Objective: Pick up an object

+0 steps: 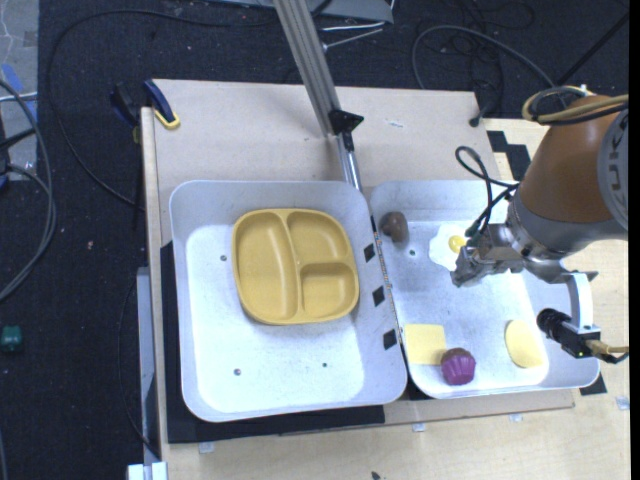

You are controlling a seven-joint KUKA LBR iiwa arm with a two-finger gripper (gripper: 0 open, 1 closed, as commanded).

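Beside gripper (pixel 468 271): fried egg (pixel 447 245).

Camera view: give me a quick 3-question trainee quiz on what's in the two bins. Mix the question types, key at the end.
1. True or false: the yellow divided tray lies in the right bin.
2. Which item sits closest to the yellow square block?
A. the purple toy
B. the brown item
C. the fried egg toy
3. Fill in: the gripper is above the ____ bin, beside the fried egg toy.

Key:
1. False. The tray is in the left bin.
2. A.
3. right.
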